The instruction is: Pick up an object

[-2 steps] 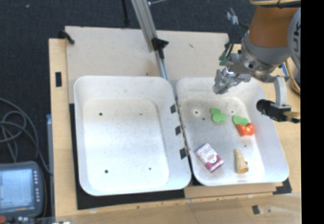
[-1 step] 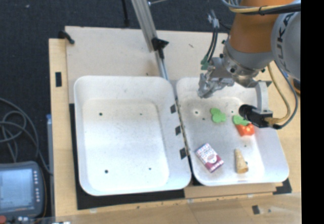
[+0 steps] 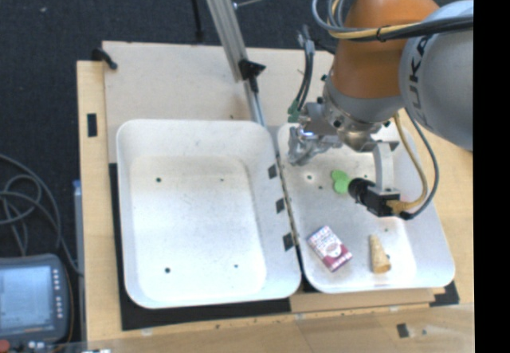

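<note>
In right bin (image 3: 430, 264): green piece (image 3: 340, 180), pink box (image 3: 329, 248), cork (image 3: 379, 254).

Your arm (image 3: 414, 49) comes in from the right edge of the view, its grey link sloping down and leftward to the big orange band (image 3: 378, 25) above the wrist. Below the band, the grey wrist section narrows toward the metallic end effector (image 3: 301, 146), which points down and slightly left. Black and grey cables loop over the top of the orange band and trail down both sides of the wrist.
</note>
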Tool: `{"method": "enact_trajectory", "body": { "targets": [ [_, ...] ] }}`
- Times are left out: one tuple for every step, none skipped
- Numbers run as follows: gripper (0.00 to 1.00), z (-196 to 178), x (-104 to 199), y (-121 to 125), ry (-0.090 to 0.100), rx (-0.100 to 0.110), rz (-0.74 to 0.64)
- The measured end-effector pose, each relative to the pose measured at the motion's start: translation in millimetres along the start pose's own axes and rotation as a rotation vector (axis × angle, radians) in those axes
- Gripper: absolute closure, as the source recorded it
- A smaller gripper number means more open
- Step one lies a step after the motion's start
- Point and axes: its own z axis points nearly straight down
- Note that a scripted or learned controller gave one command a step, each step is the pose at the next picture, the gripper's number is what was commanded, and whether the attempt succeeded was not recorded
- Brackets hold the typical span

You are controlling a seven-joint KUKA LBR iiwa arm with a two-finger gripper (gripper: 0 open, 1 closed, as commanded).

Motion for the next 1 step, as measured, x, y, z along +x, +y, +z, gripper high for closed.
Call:
{"method": "enact_trajectory", "body": {
  "targets": [
    [1.0, 8.5, 50.1, -15.5, 0.0, 0.0, -0.001]
  ]
}}
